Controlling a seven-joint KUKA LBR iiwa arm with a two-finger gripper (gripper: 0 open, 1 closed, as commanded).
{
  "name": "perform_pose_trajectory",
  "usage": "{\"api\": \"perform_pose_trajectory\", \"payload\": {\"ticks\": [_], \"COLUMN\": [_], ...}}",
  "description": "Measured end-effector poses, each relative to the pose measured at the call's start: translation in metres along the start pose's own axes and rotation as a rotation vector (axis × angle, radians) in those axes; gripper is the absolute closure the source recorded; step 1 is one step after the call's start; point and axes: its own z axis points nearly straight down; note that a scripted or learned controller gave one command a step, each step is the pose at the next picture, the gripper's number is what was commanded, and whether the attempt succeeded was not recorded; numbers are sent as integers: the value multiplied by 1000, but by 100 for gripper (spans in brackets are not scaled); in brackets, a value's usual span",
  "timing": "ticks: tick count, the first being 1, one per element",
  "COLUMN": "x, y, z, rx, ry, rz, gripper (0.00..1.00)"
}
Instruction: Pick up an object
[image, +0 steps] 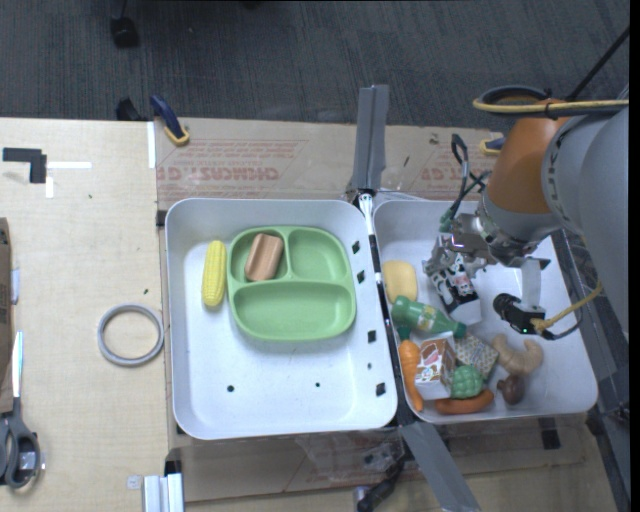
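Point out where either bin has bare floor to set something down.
Left bin: broad bare floor in front of the green divided plate. Right bin: a bare strip along its far wall; its near half is crowded with toy food beside the hand.

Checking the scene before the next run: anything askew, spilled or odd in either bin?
Nothing spilled or broken. The left bin is tidy: corn beside the green tray, a sausage in its top-left compartment. The right bin is crowded: toys piled at its near edge, a green bottle lying on its side. Gripper hangs low over that bin.
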Motion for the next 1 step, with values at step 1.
{"api": "perform_pose_trajectory", "payload": {"ticks": [1], "x": [46], "y": [-5], "z": [-136], "rx": [2], "ry": [-1], "rz": [-40], "gripper": [100]}}
